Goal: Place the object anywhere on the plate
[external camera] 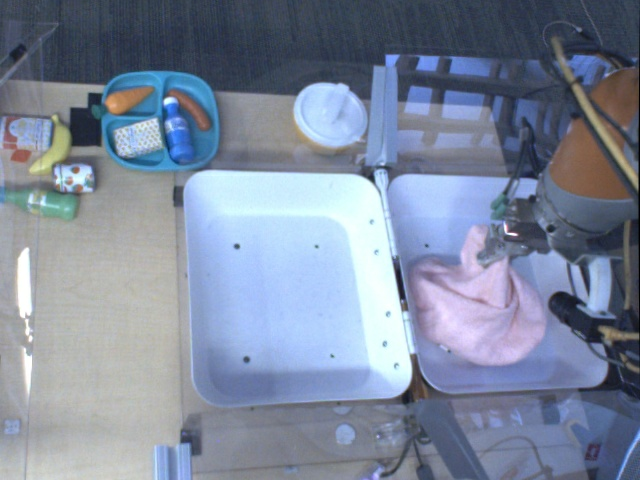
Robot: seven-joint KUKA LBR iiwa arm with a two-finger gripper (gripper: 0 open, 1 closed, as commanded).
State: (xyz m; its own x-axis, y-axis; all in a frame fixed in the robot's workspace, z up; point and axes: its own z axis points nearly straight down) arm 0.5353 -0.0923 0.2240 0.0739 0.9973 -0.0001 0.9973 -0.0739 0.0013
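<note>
Wooden desk, two white bins side by side, dark carpet beyond. My tool (503, 240) in right bin (440, 193), pinching raised peak of pink cloth (478, 308); rest of cloth heaped on bin floor. Blue divided plate (205, 103) far left, well apart. Step, I judge: lift just starting. Next: raise clear, carry across left bin (280, 288) to plate.

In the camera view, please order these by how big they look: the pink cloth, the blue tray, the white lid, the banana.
1. Pink cloth, largest.
2. Blue tray.
3. White lid.
4. Banana, smallest.
The cloth is bunched and lifted toward the camera at the gripper, which may add to its apparent size.
</note>
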